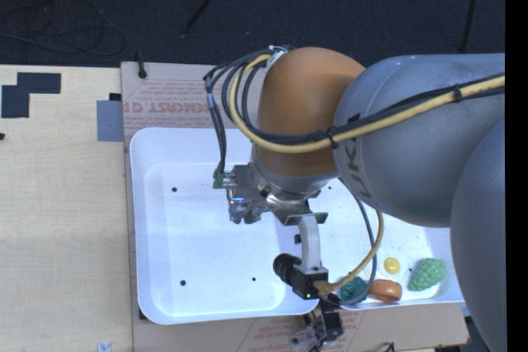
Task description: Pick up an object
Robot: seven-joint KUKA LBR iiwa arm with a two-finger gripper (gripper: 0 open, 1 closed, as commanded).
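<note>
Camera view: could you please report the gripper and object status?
Gripper low at the near rim. Teal object, orange object, green object, yellow object lying close beside it. Arm overhangs the bins.

view: fixed overhead | facing: down, slanted | range: close on white bin [190, 243] | arm [412, 144]: from right

The arm [396, 144] covers most of the right bin [410, 248] and the right edge of the left bin [148, 177]; the gripper [316, 334] is dim, partly cut by the picture's lower edge; a teal thing [356, 290] at the right bin's near edge is half hidden by cable [375, 251].
</note>
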